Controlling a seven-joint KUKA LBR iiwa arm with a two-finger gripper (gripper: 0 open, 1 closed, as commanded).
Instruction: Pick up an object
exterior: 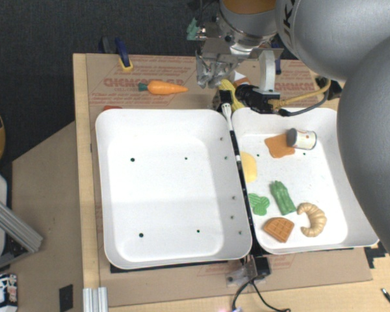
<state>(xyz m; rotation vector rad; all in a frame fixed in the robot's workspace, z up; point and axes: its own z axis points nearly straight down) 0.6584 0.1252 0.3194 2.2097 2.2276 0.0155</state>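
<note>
Arm [351, 57]: big grey thing coming in from the right, hanging over the far edge of the bench, orange band right above the wrist.

Bench [169, 70]: brown board carrying both bins. A carrot [164, 88] lies loose on it, just past the far edge of the left bin, with a blue and yellow clip [123, 55] near the far left corner.

Left bin [169, 187]: white, shallow, bare floor with a few dark dots.

Right bin [331, 174]: this is where the pickable stuff is. Near edge: croissant [312, 218], waffle [278, 229]. Middle: two green pieces [281, 197], one long, one stubby. Against the left wall: a pale yellow piece [248, 166]. Far end: an orange slab [279, 146] touching a small white cylinder [301, 138].

Gripper [211, 77]: sits above the bench just beyond the far corners where the two bins meet, near the carrot tip but apart from it. Too cluttered and blurry there, so honestly can't tell if it's spread or pinched, and I see nothing between it.

Doing it well (my take): the carrot looks like the closest target, and it's alone, so no neighbours to bump. Line the grip across its thin width, come straight down over its middle, and stay clear of the left bin's rim. Round and tapered, so it may roll or squirt out if grabbed near the tip.
</note>
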